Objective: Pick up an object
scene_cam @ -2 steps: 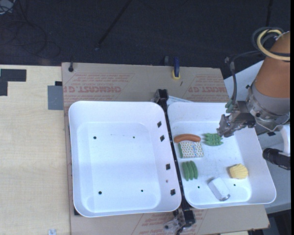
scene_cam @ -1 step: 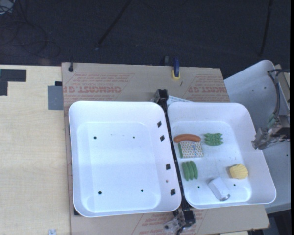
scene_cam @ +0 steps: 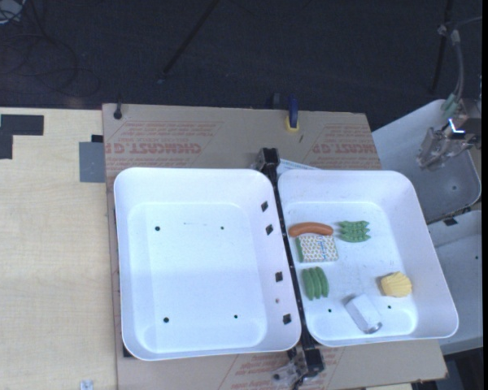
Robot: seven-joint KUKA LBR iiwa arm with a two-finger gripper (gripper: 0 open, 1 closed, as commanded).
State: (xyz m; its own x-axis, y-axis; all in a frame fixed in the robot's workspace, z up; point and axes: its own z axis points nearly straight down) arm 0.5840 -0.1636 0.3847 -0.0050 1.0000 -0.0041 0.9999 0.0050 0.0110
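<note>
Camera view, looking down at a slant. Two white bins side by side on a cardboard sheet (scene_cam: 228, 136) over the pale worktop (scene_cam: 41, 242): left bin (scene_cam: 126, 258), right bin (scene_cam: 427, 242), rims touching along the middle, with black clips down the seam.

All loose things in the right bin. Orange sausage (scene_cam: 310, 229) near the seam, lying crosswise. Just right of it, green peas (scene_cam: 353, 231). Directly below the sausage and touching it, a patterned card (scene_cam: 318, 248). Below the card, green beans (scene_cam: 315, 283), close to the seam. Yellow corn (scene_cam: 395, 284) toward the right wall, well apart from the beans. White cup (scene_cam: 363, 313) on its side near the front wall, between beans and corn.

Hand (scene_cam: 449, 134) at upper right, outside the right bin, above the grey surface beside it, well apart from every object. Too small and blurred to tell whether spread or pressed together; nothing seen in it.
</note>
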